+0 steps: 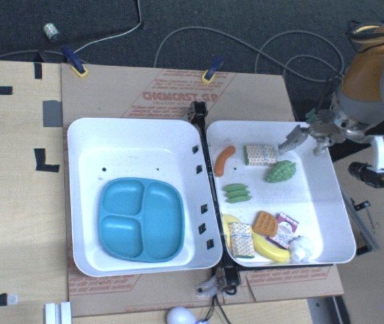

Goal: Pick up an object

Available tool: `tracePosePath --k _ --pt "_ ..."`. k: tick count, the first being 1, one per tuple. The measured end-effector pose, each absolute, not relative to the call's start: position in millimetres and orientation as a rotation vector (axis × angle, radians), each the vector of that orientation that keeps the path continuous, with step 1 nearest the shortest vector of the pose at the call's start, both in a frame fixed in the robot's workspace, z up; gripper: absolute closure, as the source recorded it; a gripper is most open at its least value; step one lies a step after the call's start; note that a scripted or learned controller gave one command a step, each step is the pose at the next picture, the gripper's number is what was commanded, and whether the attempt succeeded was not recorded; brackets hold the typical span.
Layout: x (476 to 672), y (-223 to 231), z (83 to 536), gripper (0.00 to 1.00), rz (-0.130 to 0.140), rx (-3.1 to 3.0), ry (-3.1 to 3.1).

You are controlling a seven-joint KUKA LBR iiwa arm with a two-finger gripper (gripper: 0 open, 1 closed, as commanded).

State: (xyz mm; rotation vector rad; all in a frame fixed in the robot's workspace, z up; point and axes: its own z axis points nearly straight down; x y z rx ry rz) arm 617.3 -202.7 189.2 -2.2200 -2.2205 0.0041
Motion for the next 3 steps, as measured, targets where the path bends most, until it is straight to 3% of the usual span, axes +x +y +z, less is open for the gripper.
tracePosePath --k 1,2,3 --pt "617.1 -188 87 0.0 -0.001 -2.221 -2.225" --pt "617.4 -189 97 1.0 -0.001 -2.224 -2.228" --pt "660.3 -155 86 1.0 -0.003 -2.221 -2.226"
